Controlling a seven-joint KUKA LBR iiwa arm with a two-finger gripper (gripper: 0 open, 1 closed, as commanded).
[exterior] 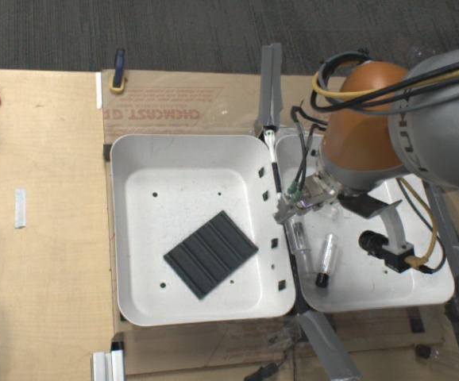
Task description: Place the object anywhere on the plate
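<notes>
A dark grey ribbed rectangular plate (211, 254) lies tilted on the floor of the left white bin (123, 213), lower middle. A small clear tube with a black cap (325, 257) lies in the right bin (388, 294), near its left wall. My gripper (296, 230) hangs low over the right bin's left edge, just left of the tube and close to the wall between the bins. The orange band and grey wrist hide the bin's upper part. Nothing shows held in the gripper.
Cables and a black fitting (385, 248) hang from the arm over the right bin. A blue clip (118, 68) sits on the cardboard behind the left bin. Small items lie on the wooden bench at far left.
</notes>
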